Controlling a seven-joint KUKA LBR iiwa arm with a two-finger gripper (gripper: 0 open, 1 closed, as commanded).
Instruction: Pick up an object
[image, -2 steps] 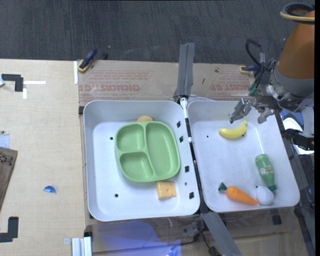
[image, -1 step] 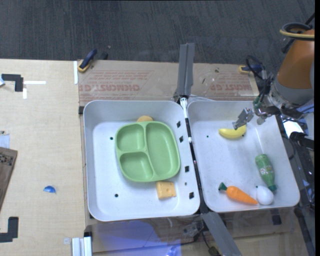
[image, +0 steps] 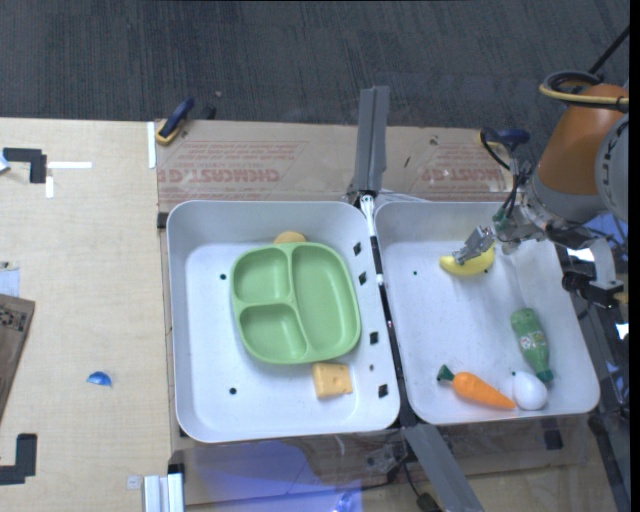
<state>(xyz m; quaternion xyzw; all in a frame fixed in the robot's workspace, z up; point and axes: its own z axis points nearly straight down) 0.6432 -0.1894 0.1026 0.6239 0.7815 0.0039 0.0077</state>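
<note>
I see only a yellow sliver (image: 290, 238) behind the green tray (image: 296, 301); the arm (image: 585, 140) is cut by the right edge.

High slanted view over both bins (image: 180, 330)

We see a brown cardboard sheet (image: 330, 160) with red print along the upper middle, a small blue-and-yellow tool, perhaps a clamp (image: 176, 117), at its left end, and a tiny blue scrap (image: 98, 379) at lower left.
</note>
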